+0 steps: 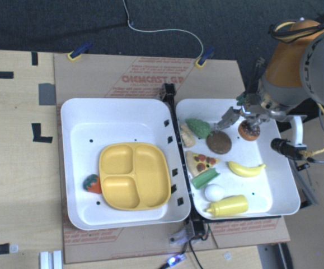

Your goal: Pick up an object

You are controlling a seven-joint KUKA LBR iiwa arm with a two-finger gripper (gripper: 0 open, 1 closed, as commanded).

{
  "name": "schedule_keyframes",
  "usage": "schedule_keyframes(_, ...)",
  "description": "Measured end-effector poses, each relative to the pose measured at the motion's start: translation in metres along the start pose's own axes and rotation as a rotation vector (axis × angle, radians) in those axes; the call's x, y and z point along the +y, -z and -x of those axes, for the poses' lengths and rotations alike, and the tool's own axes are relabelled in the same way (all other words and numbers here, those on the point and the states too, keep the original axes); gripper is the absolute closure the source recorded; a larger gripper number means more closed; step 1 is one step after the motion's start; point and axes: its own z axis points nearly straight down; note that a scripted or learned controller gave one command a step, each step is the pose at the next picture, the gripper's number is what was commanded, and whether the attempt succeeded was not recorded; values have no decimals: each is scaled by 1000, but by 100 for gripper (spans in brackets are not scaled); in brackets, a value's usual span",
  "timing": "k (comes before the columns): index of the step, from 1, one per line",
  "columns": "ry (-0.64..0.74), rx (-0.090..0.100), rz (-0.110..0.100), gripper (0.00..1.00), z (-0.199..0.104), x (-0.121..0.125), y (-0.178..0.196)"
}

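Nearest us, in the right bin (pixel 285 203), we see a yellow bottle (pixel 228 205), an egg (pixel 214 193), a banana (pixel 246 168) and a pizza slice (pixel 200 162) lying loose. Farther back, the gripper (pixel 233 118) hangs over a brown disc (pixel 219 142), a small donut (pixel 249 131) just beside it; we cannot tell how the jaws stand. We judge the approach under way, nothing lifted yet. The next move calls for a straight drop onto one item, clear of its neighbours. The disc looks flat, round and dark.
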Motion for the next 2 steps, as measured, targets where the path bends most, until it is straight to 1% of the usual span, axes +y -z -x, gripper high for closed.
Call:
schedule_keyframes(1,3,-2,14,0,0,3,8)
schedule_keyframes(2,4,-2,9,0,-3,-7,-48)
